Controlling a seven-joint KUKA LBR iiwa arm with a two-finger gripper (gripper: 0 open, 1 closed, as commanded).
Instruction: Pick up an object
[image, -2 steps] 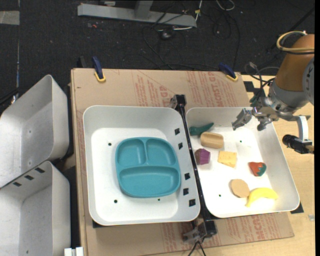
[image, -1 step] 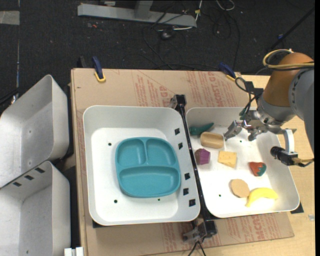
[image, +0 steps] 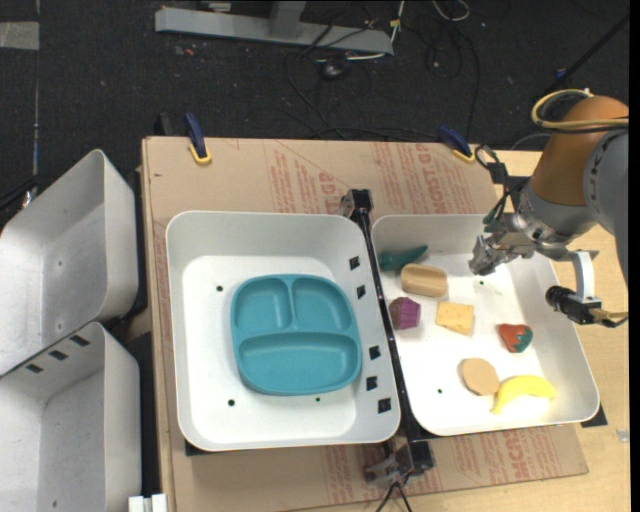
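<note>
Hovering over the right bin (image: 560, 330) with nothing visibly held, the gripper (image: 484, 258) must descend onto the bread piece (image: 424, 280).

yellow banana (image: 523, 391), lying flat, right bin (image: 575, 345)

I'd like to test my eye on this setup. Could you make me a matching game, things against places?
Things:
1. plate
2. banana
3. purple piece
4. hand

Places:
A. near corner of the right bin
B. over the right bin's far side
C. left bin
D. right bin, by the divider

Pairs: 1-C, 2-A, 3-D, 4-B
</note>
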